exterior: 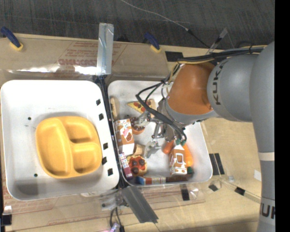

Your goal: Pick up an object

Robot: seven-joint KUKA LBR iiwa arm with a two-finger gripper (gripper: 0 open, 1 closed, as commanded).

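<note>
Camera view: "KUKA" lettering on the grey arm point(236, 88).

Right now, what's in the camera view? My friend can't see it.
A grey and orange robot arm reaches into the right white bin, its gripper low among small toy foods. The left white bin holds a yellow divided tray.

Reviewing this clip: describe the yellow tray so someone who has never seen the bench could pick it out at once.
Two shallow white bins sit side by side; take the left bin, away from the arm. The yellow tray lies flat on its floor, a rounded plastic plate split into compartments. It is alone there, far larger than the small packets crowding the right bin.
</note>
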